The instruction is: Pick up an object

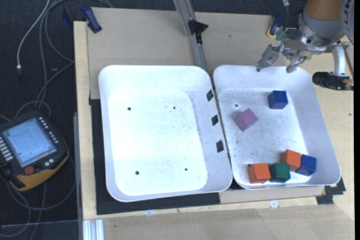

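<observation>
Blue cube (278, 99) in right bin (320, 121), just below the seemingly open, empty pincer (277, 66)

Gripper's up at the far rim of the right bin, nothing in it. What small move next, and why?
Probably ease the gripper toward the blue cube and lower over it. Its fingers are spread with nothing between them, and that cube is the nearest block, standing apart from the purple cube, so there is room on both sides.
</observation>
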You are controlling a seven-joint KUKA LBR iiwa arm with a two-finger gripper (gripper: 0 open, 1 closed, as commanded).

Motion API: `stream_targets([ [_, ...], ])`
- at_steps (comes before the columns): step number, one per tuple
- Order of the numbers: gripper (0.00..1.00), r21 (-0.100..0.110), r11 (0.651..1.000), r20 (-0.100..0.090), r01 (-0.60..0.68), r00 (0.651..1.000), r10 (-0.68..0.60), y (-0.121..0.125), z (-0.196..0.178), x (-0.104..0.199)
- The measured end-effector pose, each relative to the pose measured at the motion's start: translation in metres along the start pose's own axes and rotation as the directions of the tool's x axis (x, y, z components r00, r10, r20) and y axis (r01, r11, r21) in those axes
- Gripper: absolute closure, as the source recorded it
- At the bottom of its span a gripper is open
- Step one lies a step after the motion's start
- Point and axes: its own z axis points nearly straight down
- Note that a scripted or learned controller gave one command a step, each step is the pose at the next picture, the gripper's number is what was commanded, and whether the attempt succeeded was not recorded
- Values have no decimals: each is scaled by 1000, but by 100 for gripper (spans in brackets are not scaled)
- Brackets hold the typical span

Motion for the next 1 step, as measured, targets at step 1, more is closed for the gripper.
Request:
stream_targets([
  [1, 0, 10, 1000, -5, 1, 1000, -1, -55, 80, 51],
])
